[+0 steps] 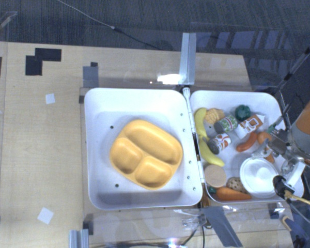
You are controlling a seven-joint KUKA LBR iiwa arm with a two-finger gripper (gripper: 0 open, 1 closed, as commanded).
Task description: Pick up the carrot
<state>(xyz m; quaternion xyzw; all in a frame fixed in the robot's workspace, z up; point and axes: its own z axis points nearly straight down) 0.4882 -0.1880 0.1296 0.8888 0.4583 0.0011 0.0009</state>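
Camera view: carrot lies flat in the right bin, tight against the near wall, tip pointing right, touching or just beside the white bowl and a round cookie-like piece. Gripper sits at the bin's right edge, over the bowl's far-right side, well off the carrot; can't tell how its grip is set, the head is a clutter of metal and cable from this angle, and nothing reads as held. Risks from here: carrot is wedged between wall and bowl, so a straight descent likely hits the bin rim or bowl lip first; a closing grip could catch the bowl edge or the cookie instead; the loose cable at the wrist could snag the bin corner; a slanted view makes the carrot's true offset from the wall hard to judge. Right bin contents: banana, two cans, cracker, dark green piece, small carton, sausage-like item, tan disc, bowl, cookie, carrot. Left bin: one yellow divided tray, roughly centred, turned at an angle.
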